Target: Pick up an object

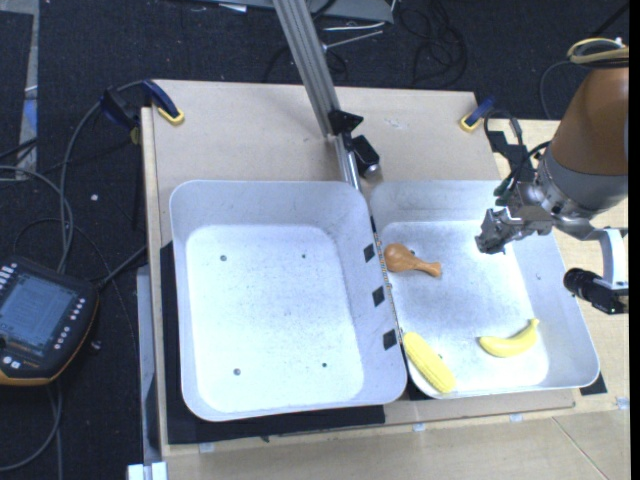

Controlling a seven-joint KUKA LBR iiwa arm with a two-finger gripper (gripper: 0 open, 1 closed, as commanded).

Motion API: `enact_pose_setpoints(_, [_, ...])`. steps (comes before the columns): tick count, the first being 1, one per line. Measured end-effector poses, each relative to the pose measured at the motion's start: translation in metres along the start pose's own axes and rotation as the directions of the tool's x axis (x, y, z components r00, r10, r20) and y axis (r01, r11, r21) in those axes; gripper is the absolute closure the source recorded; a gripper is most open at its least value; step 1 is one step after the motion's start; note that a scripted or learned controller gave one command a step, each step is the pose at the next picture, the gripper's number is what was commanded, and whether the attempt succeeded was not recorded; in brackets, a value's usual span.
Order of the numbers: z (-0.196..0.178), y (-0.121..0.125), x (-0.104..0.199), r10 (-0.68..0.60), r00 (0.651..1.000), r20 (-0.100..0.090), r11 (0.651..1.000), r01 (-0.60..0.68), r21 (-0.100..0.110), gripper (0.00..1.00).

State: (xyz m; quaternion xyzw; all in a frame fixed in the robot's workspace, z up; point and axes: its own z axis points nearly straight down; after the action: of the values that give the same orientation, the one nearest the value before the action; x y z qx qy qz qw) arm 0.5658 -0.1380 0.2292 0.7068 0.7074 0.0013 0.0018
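Yellow and tan things lie in the right bin, three in all: one banana, one ear of corn and one brown drumstick-shaped piece. The banana is smooth and curved, its long axis running from lower left to upper right, with the upper tip near the bin's right wall and the hollow of its curve facing up and left. The corn is a stubby, bumpy, bright yellow cob lying along the bin's lower left corner, its axis slanting from upper left to lower right, close against the divide between the two bins. The drumstick piece is glossy tan, with a rounded bulb at its left end and a thin handle pointing right and slightly down; it sits near the left wall of the right bin, well apart from both yellow items. Both bins are shallow white trays with rounded corners and a fine dark speckling on their floors; the left bin shows a few small dark dots on its floor. They rest side by side on a pale wooden bench with yellow clamps at two of its far corners. The gripper, dark and blocky below the grey wrist and orange band, hangs over the upper right part of the right bin, apart from all three objects; whether its fingers are spread or closed cannot be told from this angle.
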Motion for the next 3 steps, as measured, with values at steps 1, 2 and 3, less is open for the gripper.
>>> enact_pose_setpoints(1, [-0.003,0.000,0.000,0.000,1.000,-0.001,1.000,0.000,0.004,1.00])
enact_pose_setpoints(2, [-0.011,0.013,0.057,-0.004,1.000,-0.001,1.000,0.004,0.004,1.00])
enact_pose_setpoints(3, [-0.012,0.018,0.119,-0.005,1.000,-0.002,1.000,0.005,0.004,1.00])
